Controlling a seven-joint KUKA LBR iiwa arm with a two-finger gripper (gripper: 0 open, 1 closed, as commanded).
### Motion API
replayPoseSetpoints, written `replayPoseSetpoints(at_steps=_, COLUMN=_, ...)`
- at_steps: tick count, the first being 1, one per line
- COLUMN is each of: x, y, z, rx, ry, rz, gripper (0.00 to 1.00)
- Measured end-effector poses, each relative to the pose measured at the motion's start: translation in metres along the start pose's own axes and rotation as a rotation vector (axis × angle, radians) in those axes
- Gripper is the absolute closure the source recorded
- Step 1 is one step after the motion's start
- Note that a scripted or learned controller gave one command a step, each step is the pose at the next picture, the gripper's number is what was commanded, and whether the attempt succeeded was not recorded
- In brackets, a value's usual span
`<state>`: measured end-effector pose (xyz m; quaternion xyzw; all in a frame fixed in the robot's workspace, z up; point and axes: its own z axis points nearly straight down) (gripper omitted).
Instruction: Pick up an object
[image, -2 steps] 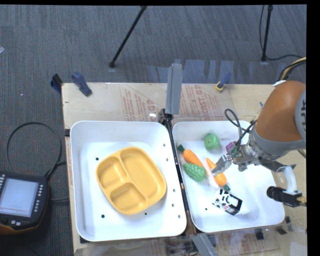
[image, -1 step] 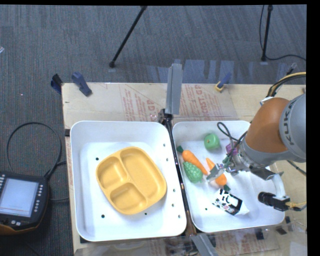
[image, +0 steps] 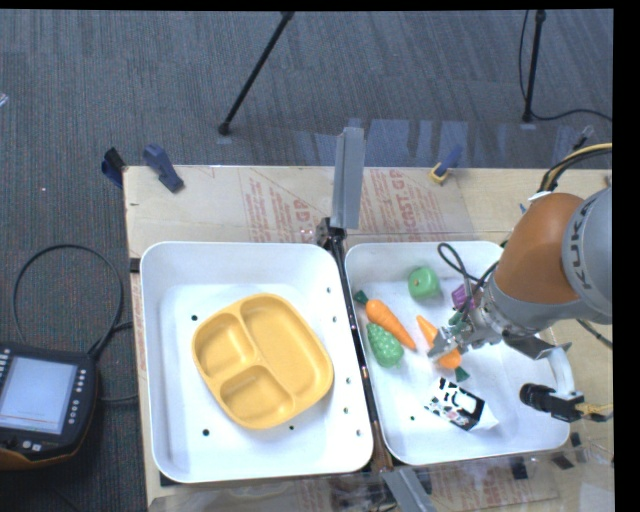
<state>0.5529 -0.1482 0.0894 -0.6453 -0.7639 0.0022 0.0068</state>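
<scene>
The grey arm (image: 560, 265) reaches in from the right, orange band above its wrist, gripper (image: 447, 345) angled down-left.

Two white bins (image: 160, 300), one yellow tray (image: 262, 358), two carrots (image: 388, 320), one green apple (image: 424, 283).

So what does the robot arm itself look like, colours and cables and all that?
The arm is grey with a broad, rounded orange band above the wrist. Black cables loop beside the wrist, and a yellow and a black cable run behind the arm. The gripper is small, metallic grey and two-fingered.
</scene>
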Motion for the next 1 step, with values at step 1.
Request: replayPoseSetpoints(at_steps=1, x=0.0421, y=0.0355, z=-0.1009, rx=-0.012, ry=-0.006, rz=0.163, gripper=1.00)
